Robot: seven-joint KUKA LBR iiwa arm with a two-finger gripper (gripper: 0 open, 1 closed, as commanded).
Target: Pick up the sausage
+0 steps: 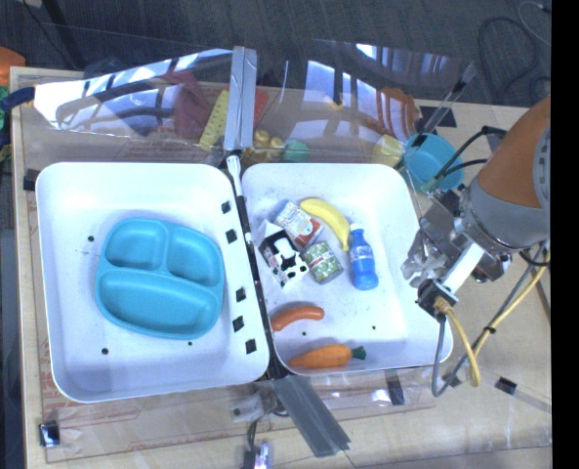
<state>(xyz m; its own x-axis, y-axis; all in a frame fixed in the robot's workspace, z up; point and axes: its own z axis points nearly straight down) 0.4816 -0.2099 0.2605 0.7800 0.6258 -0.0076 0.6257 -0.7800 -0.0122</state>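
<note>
Orange-red sausage (297, 314) near the right bin's (398, 186) front edge.
We see bare floor around it; the gripper (428, 279) hovers over the right rim, its state unclear.

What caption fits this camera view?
Gripper at right bin's edge; sausage lies untouched inside.

Legible text: none. Printed packets (307, 247) and the blue bottle's label (361, 259), centre-right of frame, were too small to read.
</note>
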